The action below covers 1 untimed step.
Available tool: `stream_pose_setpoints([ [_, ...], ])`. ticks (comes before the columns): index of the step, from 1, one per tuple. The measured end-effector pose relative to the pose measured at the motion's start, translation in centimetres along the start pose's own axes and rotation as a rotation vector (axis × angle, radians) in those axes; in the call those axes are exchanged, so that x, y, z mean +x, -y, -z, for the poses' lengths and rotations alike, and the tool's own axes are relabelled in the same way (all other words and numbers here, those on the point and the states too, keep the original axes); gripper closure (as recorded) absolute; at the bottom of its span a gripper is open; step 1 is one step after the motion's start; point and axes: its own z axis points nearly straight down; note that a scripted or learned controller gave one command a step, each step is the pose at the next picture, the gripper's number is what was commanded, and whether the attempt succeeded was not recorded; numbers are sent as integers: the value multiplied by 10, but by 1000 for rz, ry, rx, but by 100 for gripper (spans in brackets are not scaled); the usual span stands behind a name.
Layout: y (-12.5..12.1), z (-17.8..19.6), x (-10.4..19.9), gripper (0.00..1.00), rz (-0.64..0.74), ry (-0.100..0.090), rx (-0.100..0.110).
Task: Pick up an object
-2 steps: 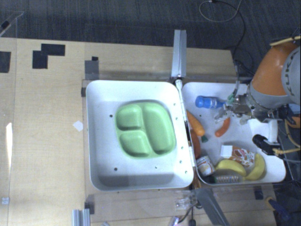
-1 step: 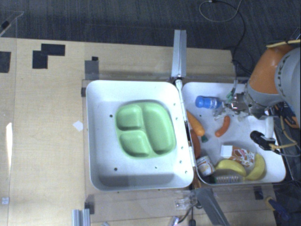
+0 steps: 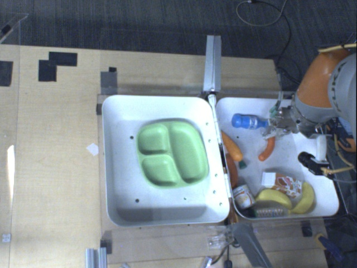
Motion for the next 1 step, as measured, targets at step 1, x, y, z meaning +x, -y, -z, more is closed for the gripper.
stream_pose_setpoints([
  [1,29,100,26,100,151,0,10],
])
